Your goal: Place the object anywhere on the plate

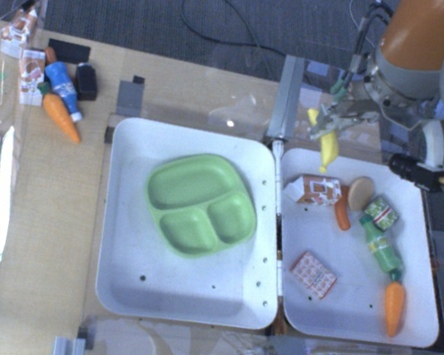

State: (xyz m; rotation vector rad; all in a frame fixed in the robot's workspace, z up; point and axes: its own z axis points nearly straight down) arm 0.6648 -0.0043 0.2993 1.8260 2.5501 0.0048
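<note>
Green three-compartment plate [201, 203] lying in left bin [112, 280]. Gripper [328, 129] hanging above right bin's [424, 329] far edge, clenched on small yellow banana-like object [328, 151], elongated, dangling downward.

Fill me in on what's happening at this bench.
The arm's pincer hangs over the far edge of the right bin with a yellow object dangling between its fingers. The green plate sits in the left bin with nothing on it yet. A carton, carrots and other toy foods lie in the right bin.
</note>
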